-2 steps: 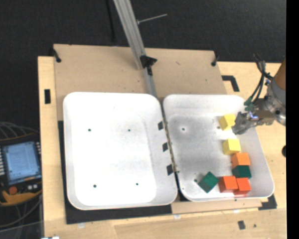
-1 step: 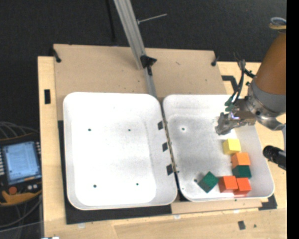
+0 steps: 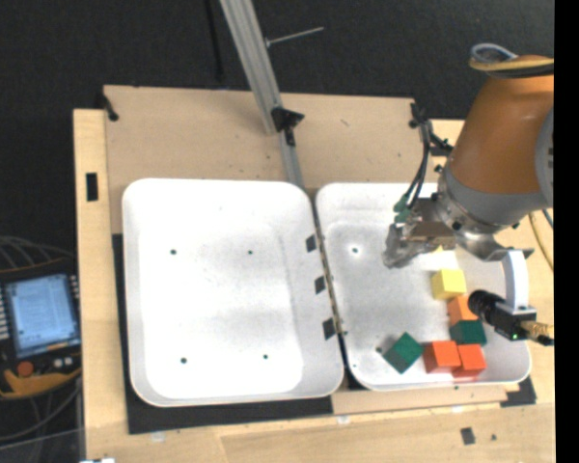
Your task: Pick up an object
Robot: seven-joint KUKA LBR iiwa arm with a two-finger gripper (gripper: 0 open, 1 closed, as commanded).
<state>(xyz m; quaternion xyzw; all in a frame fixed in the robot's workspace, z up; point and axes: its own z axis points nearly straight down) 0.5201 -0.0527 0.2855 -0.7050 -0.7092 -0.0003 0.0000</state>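
From the camera above the bench we see two shallow white plastic bins side by side: the left bin (image 3: 145,287) and the right bin (image 3: 357,210), their inner rims meeting at a seam with small dark clips. The grey arm with its broad orange band (image 3: 507,123) reaches in from the right, and its two-finger gripper (image 3: 401,249) hangs over the middle of the right bin, above bare white floor. We cannot tell how it stands, and we see nothing held in it. The small blocks lie grouped toward the near right of that bin: a yellow cube (image 3: 449,283) just right of the gripper, a dark green block (image 3: 401,352) nearer the front rim, and orange blocks (image 3: 455,356) beside it. A handheld control pendant with a lit screen (image 3: 34,316) sits far left, off the bench.
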